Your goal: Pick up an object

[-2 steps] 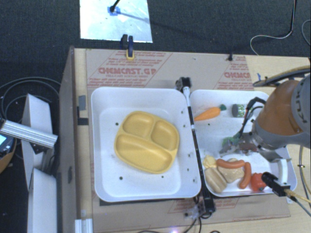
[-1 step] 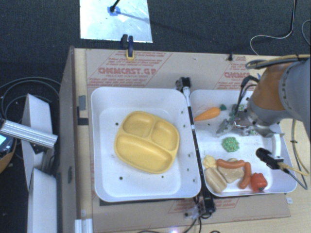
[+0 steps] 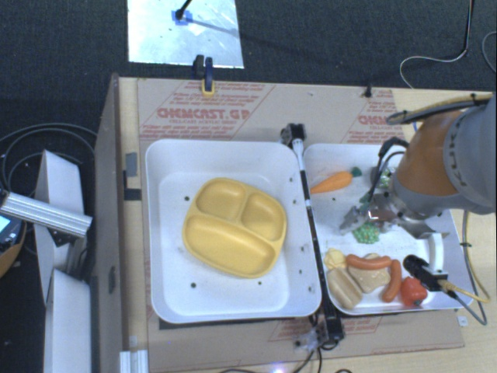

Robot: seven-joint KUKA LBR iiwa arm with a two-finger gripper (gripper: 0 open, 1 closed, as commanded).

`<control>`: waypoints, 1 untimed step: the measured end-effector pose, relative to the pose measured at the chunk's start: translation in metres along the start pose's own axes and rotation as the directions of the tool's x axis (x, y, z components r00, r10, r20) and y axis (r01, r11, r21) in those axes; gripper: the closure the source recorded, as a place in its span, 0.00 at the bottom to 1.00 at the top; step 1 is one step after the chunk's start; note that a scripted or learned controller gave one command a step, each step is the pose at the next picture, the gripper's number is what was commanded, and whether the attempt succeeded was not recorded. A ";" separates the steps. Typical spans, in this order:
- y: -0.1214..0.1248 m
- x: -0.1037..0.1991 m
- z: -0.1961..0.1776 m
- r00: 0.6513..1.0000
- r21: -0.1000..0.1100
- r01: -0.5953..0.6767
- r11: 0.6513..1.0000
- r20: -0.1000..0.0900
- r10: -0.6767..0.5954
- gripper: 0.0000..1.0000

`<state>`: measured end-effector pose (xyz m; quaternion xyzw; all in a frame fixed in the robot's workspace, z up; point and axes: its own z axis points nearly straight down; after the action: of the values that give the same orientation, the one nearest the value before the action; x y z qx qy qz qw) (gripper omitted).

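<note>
Tool [image 3: 359, 220] low in right bin [image 3: 330, 162], fingertips blurred over broccoli [image 3: 365, 232]; arm [image 3: 450, 162] cropped

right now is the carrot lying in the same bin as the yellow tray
No, the carrot lies in the right bin, while the yellow tray sits in the left bin.

The two-finger gripper [image 3: 359, 221] hangs low over the right-hand shallow white bin [image 3: 326, 162], its fingers spread apart just above a green leafy toy vegetable [image 3: 366, 233]. Up and to the left of the gripper lies an orange plastic carrot [image 3: 331, 183]. Below it sit two reddish-brown toy sausages [image 3: 371, 262], a tan bread-shaped piece [image 3: 347, 287] and a red toy pepper [image 3: 413, 290]. Well to its left, the other white bin [image 3: 167, 231] holds a yellow three-compartment plastic tray [image 3: 234, 225].
</note>
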<state>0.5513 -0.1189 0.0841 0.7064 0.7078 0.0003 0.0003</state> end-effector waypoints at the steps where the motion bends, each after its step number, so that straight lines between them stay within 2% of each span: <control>1: 0.069 -0.071 -0.028 1.000 -0.004 0.000 1.000 0.003 0.000 0.00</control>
<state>0.6203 -0.1898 0.1121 0.7063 0.7079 0.0007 0.0027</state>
